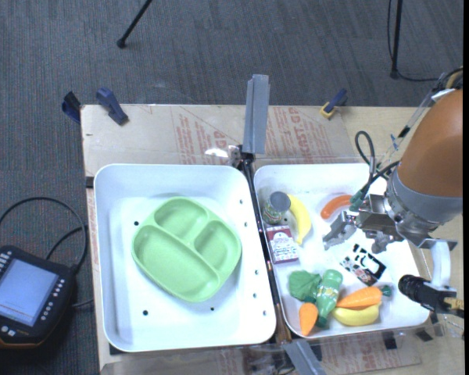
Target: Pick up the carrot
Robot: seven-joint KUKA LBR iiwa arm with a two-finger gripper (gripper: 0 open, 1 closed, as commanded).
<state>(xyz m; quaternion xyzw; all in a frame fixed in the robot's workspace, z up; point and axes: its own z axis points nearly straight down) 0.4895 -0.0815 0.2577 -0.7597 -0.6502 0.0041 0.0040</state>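
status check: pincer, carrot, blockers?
Pincer hovering mid right bin, nothing between its fingers. Carrot lying at the bin's front, untouched. Yellow banana piece and green bottle crowd against it.

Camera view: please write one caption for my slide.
Grey two-finger gripper above right white bin holding orange toy carrot; green divided plate left.
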